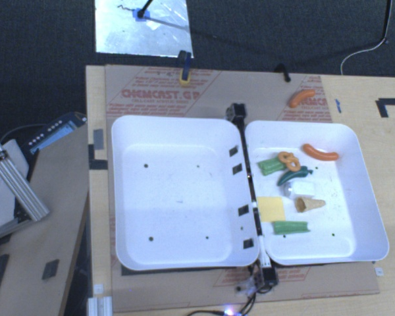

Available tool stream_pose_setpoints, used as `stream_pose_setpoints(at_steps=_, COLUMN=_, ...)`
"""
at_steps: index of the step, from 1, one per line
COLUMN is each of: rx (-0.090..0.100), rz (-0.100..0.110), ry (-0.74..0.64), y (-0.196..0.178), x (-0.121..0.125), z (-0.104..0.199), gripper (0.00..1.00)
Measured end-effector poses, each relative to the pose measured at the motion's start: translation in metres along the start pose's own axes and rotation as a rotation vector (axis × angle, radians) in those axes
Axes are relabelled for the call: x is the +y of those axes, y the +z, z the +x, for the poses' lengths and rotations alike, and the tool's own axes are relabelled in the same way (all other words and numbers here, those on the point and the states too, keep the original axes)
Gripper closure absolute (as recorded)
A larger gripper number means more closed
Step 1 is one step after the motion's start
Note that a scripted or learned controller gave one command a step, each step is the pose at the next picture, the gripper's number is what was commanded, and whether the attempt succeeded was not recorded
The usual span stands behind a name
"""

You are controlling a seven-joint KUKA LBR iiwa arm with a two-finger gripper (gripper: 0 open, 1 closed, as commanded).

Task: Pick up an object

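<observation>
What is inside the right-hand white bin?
The right bin holds an orange sausage, a pretzel, green pieces, a yellow square, a cone and a white block. Anything beneath them is hidden.

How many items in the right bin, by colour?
Right bin:
Green: 3: pieces at
Orange: 2: sausage, ring
Yellow: 1: square slice
White: 1: block
Tan: 1: cone
Total: 8
</observation>
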State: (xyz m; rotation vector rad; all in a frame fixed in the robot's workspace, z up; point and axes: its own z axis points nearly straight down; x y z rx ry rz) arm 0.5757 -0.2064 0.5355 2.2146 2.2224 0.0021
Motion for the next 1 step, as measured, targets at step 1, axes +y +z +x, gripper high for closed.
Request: stream_pose_setpoints(at_steps=1, rx=0.0, rz=0.001, ry=-0.001, y=0.0003, x=0.0231, z=0.0001, gripper=1.0)
